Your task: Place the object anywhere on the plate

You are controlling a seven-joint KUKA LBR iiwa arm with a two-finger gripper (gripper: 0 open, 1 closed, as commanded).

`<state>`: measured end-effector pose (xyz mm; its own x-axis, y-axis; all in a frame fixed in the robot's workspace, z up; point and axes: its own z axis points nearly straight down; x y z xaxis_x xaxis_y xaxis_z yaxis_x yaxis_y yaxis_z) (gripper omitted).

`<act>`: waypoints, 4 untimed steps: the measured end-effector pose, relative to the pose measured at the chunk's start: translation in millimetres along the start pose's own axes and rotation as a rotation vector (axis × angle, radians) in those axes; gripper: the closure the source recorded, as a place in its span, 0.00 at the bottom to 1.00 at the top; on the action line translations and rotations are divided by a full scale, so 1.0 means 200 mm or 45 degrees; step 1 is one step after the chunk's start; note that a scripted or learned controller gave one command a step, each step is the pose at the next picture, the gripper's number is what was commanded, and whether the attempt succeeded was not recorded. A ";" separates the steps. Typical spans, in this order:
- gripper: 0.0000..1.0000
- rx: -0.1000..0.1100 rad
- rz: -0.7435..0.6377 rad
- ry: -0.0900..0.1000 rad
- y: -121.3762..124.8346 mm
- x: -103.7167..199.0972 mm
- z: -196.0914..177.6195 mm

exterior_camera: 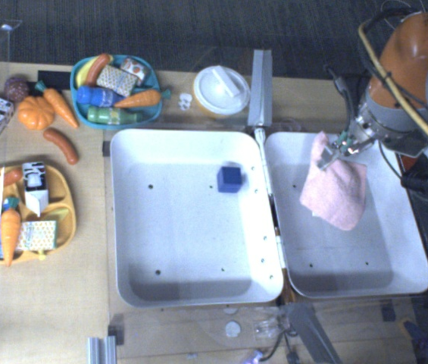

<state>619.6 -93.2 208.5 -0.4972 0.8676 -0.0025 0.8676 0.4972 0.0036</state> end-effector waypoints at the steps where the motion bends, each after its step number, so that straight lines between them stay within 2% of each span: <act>1: 1.00 -0.001 -0.007 0.000 0.01 0.00 -0.08; 3: 1.00 -0.006 -1.032 -0.003 0.36 0.40 -0.05; 4: 1.00 -0.006 -1.336 -0.002 0.52 0.65 -0.10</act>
<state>645.6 71.2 228.4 -1.0000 0.0013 -0.0076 0.0013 1.0000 0.0028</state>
